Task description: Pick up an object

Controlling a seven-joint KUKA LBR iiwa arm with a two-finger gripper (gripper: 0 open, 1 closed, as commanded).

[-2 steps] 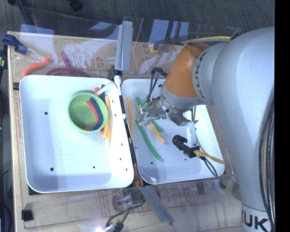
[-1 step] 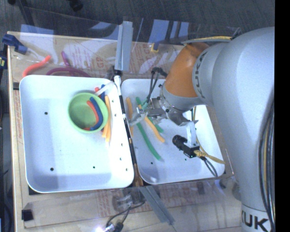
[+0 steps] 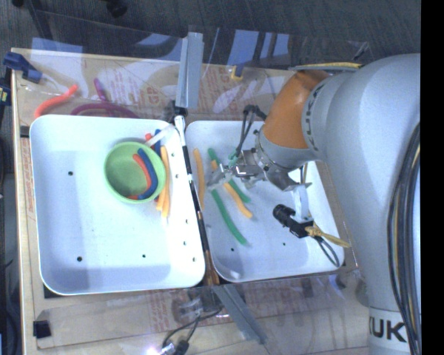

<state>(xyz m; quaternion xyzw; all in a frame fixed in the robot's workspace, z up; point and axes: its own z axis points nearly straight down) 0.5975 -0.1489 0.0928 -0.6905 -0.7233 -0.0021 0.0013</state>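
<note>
My gripper [image 3: 223, 171] reaches down into the right bin [image 3: 281, 261], its tips low among several thin strips. A long green strip [image 3: 229, 216] lies diagonally just below the gripper. An orange strip [image 3: 239, 202] lies beside it, and another orange strip [image 3: 199, 170] runs along the bin's left wall. A short green piece [image 3: 214, 156] lies near the upper left of the gripper. The grey arm and its orange band [image 3: 288, 117] cover the right part of this bin.
The left bin [image 3: 81, 257] holds a green bowl [image 3: 126, 172] with red and blue strips inside and orange strips at its right rim. A black cable with a yellow end [image 3: 303, 226] hangs over the right bin. Loose strips lie on the bench behind the bins.
</note>
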